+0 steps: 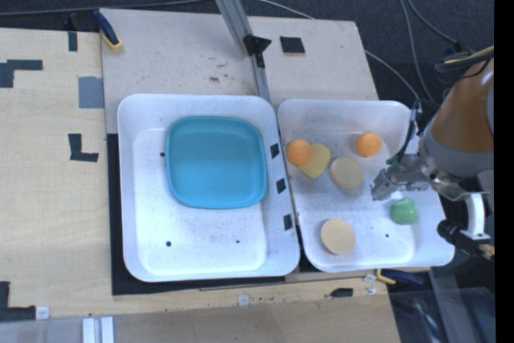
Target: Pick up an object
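The right bin (321,112) holds several small objects: an orange ball (299,152) touching a pale yellow piece (318,161), another orange ball (369,144), a tan disc (347,173), a second tan disc (337,236) near the front, and a green piece (403,211) by the right wall. My gripper (387,184) hangs low at the bin's right side, just above and left of the green piece and right of the tan disc. I see nothing between its fingers.
The left bin (144,253) holds a blue square plate (216,161). A metal pole (229,4) slants across the back of the bench. Cables lie on the dark floor at the back right.
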Action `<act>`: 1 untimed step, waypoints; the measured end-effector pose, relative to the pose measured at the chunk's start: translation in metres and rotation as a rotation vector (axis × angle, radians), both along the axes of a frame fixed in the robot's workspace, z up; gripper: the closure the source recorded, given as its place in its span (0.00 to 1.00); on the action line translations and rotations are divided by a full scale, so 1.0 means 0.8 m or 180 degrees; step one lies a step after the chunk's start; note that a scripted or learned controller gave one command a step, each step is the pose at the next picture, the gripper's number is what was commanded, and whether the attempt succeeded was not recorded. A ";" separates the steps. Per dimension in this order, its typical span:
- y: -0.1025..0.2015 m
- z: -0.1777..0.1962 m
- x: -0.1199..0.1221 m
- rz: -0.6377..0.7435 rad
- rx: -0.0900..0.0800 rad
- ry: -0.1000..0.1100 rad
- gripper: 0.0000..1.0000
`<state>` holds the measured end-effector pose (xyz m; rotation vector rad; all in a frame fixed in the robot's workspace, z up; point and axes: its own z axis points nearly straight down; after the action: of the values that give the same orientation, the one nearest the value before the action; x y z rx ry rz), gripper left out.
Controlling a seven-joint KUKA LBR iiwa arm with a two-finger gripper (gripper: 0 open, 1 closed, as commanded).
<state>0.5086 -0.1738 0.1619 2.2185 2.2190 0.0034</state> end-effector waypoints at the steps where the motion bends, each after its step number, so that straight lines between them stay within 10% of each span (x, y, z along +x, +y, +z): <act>1: -0.010 0.073 -0.002 -0.0001 0.0000 0.0000 1.00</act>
<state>0.5067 -0.1817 0.2200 2.2188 2.2187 0.0033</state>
